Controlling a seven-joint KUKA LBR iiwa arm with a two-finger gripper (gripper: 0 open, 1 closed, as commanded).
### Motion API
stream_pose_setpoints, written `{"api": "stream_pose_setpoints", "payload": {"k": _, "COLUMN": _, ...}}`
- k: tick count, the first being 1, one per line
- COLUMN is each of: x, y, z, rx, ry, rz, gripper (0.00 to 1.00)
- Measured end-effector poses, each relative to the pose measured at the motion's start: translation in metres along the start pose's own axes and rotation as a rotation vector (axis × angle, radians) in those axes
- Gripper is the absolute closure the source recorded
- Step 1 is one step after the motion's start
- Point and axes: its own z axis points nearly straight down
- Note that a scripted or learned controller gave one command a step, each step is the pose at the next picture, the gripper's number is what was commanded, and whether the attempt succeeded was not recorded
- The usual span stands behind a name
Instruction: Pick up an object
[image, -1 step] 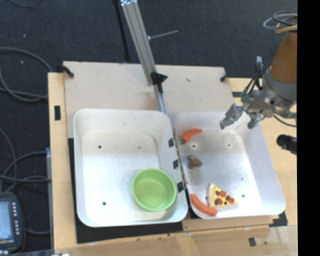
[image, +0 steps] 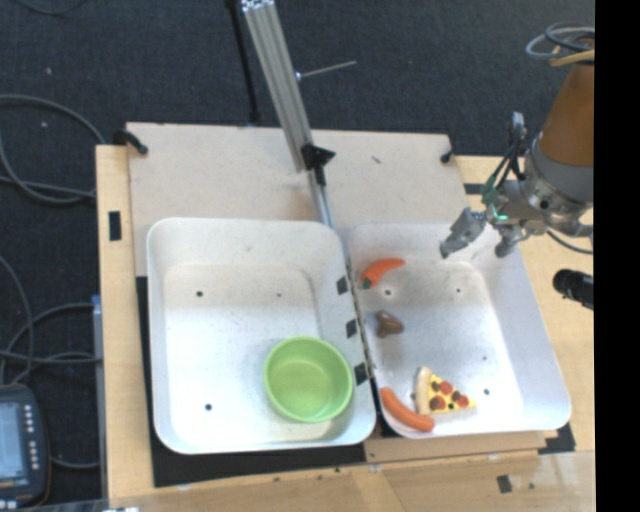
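Observation:
My gripper (image: 483, 238) hangs over the back right part of the right bin (image: 520, 330), its two grey fingers (image: 460, 238) spread apart with nothing between them. Left of it an orange carrot-like piece (image: 382, 269) lies near the bin's back left corner. A small brown lump (image: 389, 323) sits further forward by the left wall. At the front lie a pizza slice toy (image: 440, 392) and an orange sausage (image: 406, 410). A green bowl (image: 308, 378) stands at the front right of the left bin (image: 200, 330).
A slanted metal pole (image: 290, 100) rises from between the bins at the back. The tan bench (image: 230, 170) extends behind both bins. Cables lie on the dark floor to the left.

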Motion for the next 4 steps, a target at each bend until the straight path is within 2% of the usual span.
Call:
{"api": "stream_pose_setpoints", "payload": {"k": 3, "x": 0.008, "y": -0.014, "z": 0.138, "rx": 0.006, "ry": -0.003, "rz": 0.006, "gripper": 0.0}}
{"api": "stream_pose_setpoints", "payload": {"k": 4, "x": 0.008, "y": -0.012, "z": 0.124, "rx": -0.002, "ry": -0.001, "rz": 0.01, "gripper": 1.0}}
